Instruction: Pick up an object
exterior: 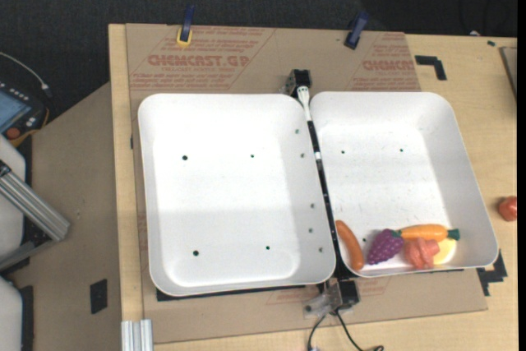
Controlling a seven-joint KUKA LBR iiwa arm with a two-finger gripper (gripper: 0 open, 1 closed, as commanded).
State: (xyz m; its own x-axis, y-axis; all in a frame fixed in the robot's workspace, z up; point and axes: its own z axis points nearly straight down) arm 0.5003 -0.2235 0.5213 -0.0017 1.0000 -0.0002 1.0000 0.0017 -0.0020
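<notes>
Several toy foods lie bunched along the near edge of the right bin (pixel 427 136). An orange-brown sausage (pixel 349 245) rests at a slant against the bin's near left corner. Right beside it sits a purple bunch of grapes (pixel 385 246). An orange carrot (pixel 426 232) with a green end lies flat to the right of the grapes. Just below the carrot, a red piece (pixel 418 253) touches a pale yellow piece (pixel 444 252).
The left bin (pixel 164 177) stands beside the right one on a cardboard sheet (pixel 246 53), held by a yellow clamp (pixel 185 33) and a blue clamp (pixel 356 30) at the far edge. A small red object (pixel 508 209) lies outside the right bin at the frame's right side.
</notes>
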